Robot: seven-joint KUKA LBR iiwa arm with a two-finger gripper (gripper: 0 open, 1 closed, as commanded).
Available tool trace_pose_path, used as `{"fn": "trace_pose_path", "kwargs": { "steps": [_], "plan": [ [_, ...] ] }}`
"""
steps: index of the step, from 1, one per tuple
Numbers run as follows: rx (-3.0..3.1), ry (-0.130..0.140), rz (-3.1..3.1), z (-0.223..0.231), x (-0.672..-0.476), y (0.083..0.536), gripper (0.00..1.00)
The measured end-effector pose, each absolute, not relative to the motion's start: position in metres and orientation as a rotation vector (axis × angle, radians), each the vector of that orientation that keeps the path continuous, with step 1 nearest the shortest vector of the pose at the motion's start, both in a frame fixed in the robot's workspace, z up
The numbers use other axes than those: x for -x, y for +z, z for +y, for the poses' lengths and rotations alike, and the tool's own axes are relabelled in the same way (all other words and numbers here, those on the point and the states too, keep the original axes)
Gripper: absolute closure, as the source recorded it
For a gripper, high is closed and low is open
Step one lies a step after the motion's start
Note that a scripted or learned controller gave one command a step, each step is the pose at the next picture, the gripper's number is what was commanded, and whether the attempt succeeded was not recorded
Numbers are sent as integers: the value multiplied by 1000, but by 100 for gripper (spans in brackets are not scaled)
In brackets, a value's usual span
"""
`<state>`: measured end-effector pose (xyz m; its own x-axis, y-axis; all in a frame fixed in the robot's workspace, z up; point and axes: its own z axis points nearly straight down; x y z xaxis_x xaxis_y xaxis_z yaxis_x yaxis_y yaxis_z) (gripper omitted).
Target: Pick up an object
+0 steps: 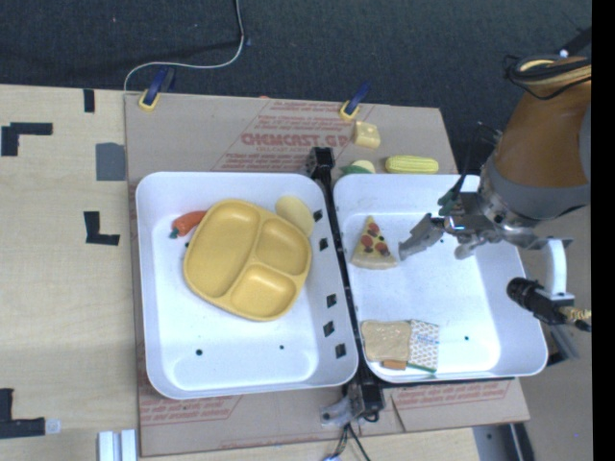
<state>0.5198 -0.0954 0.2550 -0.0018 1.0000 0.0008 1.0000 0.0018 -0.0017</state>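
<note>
Nothing has been picked up yet, as far as I can see. The pincer (437, 235) hangs over the right bin (500, 353), at the right middle of the frame, with the grey and orange arm (543, 152) behind it. One dark finger points left toward the pizza slice (373, 243), and another sits further right. They look spread apart, with nothing between them. The left finger is just beside the pizza slice, but I cannot tell if it touches it.

The pizza slice lies near the top left of the right bin, close to the wall between the two bins. I think this is the toy it will try for, since it is the closest one. A flat sandwich toy (401, 343) lies at the bottom of the same bin.

The left bin (192, 363) has a yellow tray (248, 258) in it, an orange carrot (188, 222) at its upper left, and a pale round toy (294, 211) at its upper right. A yellow corn toy (411, 165) lies on the counter (58, 286) above the right bin.

So the whole job is left: move onto a toy, close, and lift.
</note>
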Motion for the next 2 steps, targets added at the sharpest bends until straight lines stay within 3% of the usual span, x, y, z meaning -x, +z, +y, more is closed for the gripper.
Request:
{"fn": "trace_pose_path", "kwargs": {
  "steps": [1, 2],
  "plan": [
    [2220, 0, -2227, -82, -594, 182, 0],
    [2222, -1, -2227, -100, -635, 82, 0]
  ]
}}
